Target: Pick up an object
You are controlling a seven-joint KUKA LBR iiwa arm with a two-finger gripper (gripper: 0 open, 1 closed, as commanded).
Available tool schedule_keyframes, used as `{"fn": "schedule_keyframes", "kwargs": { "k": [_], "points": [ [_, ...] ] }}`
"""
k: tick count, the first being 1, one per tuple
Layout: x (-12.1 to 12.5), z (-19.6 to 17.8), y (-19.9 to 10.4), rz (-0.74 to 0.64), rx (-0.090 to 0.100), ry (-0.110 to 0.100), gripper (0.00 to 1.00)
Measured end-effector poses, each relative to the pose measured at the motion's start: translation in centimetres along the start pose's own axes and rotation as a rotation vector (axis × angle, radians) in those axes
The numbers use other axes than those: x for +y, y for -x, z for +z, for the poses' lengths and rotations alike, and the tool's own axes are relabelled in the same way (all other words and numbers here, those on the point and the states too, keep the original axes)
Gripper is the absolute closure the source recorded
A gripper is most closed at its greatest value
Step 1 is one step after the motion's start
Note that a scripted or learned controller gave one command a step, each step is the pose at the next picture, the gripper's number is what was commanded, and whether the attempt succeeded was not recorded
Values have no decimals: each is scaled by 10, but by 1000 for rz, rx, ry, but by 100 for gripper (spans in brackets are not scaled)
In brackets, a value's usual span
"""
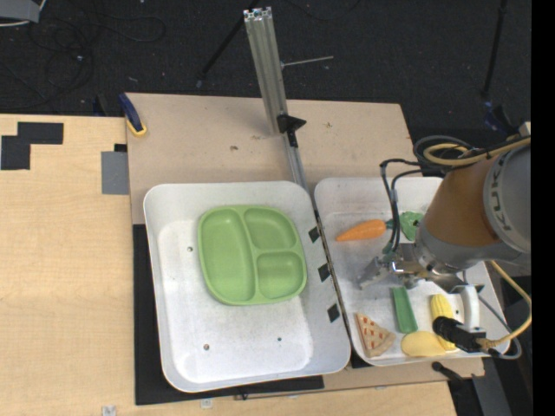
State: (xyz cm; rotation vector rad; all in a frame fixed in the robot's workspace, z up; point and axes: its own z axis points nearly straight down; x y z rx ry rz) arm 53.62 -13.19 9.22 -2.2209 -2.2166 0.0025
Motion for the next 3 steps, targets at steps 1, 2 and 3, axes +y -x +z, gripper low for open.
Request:
{"fn": "schedule_keyframes", "kwargs": {
  "k": [1, 2, 3],
  "points": [
    [1, -13, 1, 4, 1, 2, 100],
    [-4, -69, -6, -3, -1, 3, 100],
    [-5, -132, -7, -3, -2, 8, 100]
  ]
}}
